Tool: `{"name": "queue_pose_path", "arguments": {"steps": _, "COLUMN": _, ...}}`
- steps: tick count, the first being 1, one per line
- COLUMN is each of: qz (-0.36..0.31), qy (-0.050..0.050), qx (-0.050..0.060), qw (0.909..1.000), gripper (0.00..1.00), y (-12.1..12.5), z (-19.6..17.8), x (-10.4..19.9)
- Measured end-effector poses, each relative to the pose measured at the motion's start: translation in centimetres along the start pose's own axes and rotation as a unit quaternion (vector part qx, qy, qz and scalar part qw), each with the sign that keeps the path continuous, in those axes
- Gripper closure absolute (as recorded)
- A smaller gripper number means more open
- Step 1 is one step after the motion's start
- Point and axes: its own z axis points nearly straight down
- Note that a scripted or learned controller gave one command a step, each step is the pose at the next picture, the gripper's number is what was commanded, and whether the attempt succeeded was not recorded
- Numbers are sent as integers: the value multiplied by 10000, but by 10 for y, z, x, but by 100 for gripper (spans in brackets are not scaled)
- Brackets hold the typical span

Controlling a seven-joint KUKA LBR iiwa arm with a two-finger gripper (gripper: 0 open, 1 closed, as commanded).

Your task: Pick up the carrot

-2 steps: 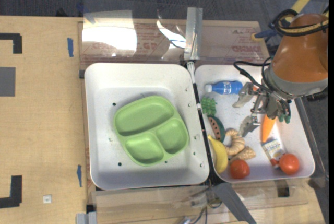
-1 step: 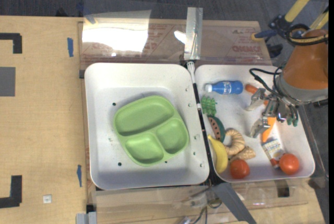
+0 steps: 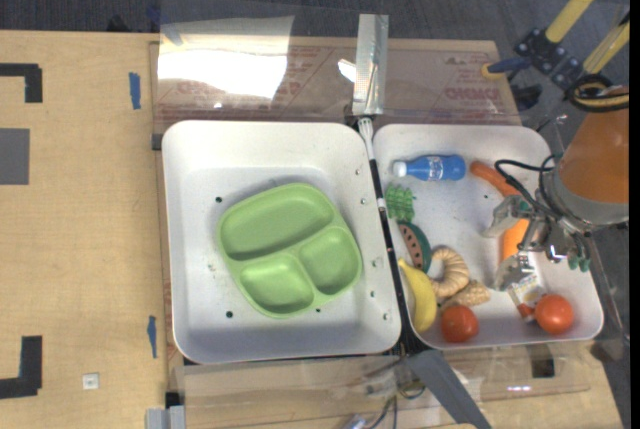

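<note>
The carrot (image 3: 489, 175) is orange and lies at a slant in the right bin (image 3: 590, 317), running from beside the blue bottle down toward the right. My gripper (image 3: 512, 243) hangs low over its lower end. The metal fingers (image 3: 499, 217) stand apart, one on either side of an orange stretch of the carrot. The gripper is open, and the grey wrist with its orange band (image 3: 600, 162) and a black cable cover part of the carrot.
In the right bin lie a blue bottle (image 3: 432, 168), a green toy (image 3: 400, 202), a banana (image 3: 420, 292), a tan ring-shaped toy (image 3: 452, 272) and two red tomatoes (image 3: 459, 323) (image 3: 554, 313). The left bin (image 3: 190, 217) holds a green divided plate (image 3: 290, 247).
</note>
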Motion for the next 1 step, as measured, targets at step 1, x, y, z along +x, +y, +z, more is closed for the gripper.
{"name": "queue_pose_path", "arguments": {"steps": 1, "qz": -6, "qy": -76, "qx": 8, "qw": 10000, "gripper": 100, "y": 1, "z": -13, "x": -5}}
